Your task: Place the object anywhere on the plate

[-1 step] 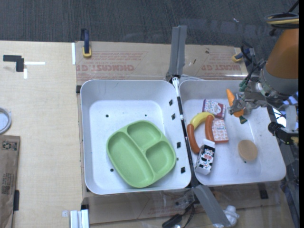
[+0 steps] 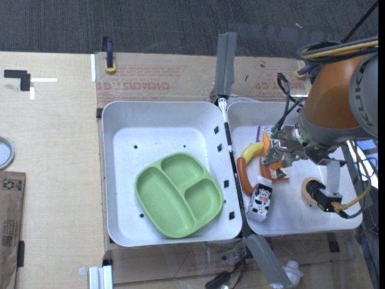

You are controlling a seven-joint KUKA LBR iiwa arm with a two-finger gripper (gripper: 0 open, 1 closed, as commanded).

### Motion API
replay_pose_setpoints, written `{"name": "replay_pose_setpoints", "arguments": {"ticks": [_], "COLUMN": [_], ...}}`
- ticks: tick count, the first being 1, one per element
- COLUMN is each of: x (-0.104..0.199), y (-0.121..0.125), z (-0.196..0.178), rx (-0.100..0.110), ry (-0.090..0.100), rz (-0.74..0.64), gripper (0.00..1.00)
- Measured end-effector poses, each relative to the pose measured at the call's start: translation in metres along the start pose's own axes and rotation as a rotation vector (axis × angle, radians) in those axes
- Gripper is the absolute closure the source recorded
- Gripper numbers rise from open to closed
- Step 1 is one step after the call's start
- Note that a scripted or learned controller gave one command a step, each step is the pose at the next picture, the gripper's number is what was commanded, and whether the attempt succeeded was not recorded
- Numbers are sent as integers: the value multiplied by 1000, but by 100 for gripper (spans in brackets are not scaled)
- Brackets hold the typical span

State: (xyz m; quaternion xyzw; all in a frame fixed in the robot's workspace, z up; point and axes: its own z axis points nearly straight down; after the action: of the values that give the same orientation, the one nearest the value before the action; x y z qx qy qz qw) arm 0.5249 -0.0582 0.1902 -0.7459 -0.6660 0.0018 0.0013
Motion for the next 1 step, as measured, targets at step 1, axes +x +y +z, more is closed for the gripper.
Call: {"name": "replay_pose_setpoints", "arguments": {"ticks": [1], "x": [131], "y": [-31], "z": [-24], "rx": [-2], "ry": [-1], "rz": [218], "gripper": [100]}}
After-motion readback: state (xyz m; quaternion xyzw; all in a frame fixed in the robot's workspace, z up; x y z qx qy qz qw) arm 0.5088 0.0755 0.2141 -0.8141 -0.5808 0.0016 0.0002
